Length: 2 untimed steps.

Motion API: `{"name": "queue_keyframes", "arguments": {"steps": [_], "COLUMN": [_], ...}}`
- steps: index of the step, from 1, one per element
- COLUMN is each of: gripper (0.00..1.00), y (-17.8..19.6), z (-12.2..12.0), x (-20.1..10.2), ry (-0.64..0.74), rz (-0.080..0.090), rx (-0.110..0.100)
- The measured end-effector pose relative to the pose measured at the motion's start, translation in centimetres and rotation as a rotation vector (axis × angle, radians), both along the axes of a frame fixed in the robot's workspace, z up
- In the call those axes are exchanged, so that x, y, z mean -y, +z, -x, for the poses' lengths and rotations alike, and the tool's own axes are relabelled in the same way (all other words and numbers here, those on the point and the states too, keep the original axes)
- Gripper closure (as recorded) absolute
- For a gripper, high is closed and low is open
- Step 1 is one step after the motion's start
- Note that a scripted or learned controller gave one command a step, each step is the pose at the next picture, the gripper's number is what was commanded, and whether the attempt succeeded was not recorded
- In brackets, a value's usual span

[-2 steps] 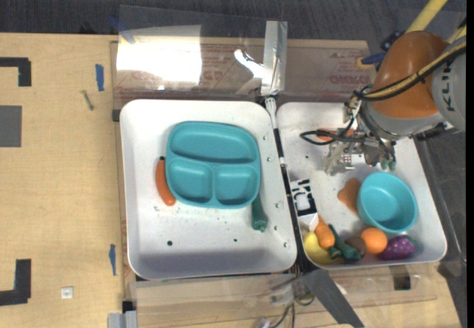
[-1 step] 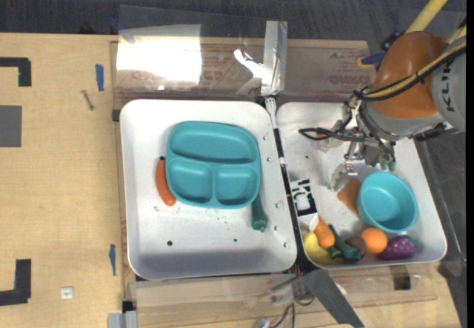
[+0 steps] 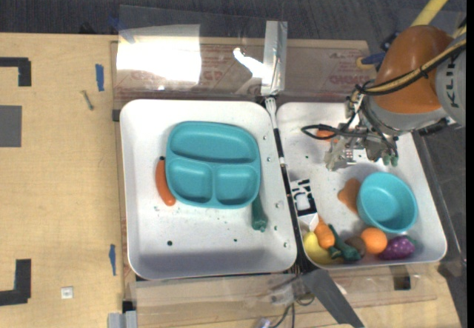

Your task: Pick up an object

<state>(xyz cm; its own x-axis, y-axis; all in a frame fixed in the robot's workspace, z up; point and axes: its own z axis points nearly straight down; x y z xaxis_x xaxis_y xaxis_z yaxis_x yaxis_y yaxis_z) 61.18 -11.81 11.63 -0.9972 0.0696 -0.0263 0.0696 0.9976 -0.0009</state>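
Note:
My gripper [image 3: 363, 158] hangs over the upper part of the right bin [image 3: 433, 201], below the arm's orange band. It stands open with nothing between its fingers. Just below it sits a teal bowl [image 3: 386, 202] with an orange piece [image 3: 347, 194] against its left side. Along the bin's front edge lie an orange ball [image 3: 375, 240], purple grapes [image 3: 401, 247], a yellow fruit [image 3: 314, 246] and a small carrot with a green top [image 3: 329, 236]. No object touches the gripper.
The left bin [image 3: 141, 193] holds a teal divided plate [image 3: 213, 164], an orange carrot [image 3: 164, 181] at its left and a dark teal piece [image 3: 258, 218] at its lower right. A ridge [image 3: 281, 171] separates the bins. Cables [image 3: 320, 131] trail from the wrist.

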Motion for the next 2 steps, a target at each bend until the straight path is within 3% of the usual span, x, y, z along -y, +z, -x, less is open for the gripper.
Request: {"name": "queue_keyframes", "arguments": {"steps": [1, 2], "gripper": [0.0, 0.0], "y": [-0.1, -2.5], "z": [0.0, 3.1], "x": [0.0, 3.6], "ry": [0.0, -0.089], "rz": [0.0, -0.005], "rx": [-0.002, -0.013]}}
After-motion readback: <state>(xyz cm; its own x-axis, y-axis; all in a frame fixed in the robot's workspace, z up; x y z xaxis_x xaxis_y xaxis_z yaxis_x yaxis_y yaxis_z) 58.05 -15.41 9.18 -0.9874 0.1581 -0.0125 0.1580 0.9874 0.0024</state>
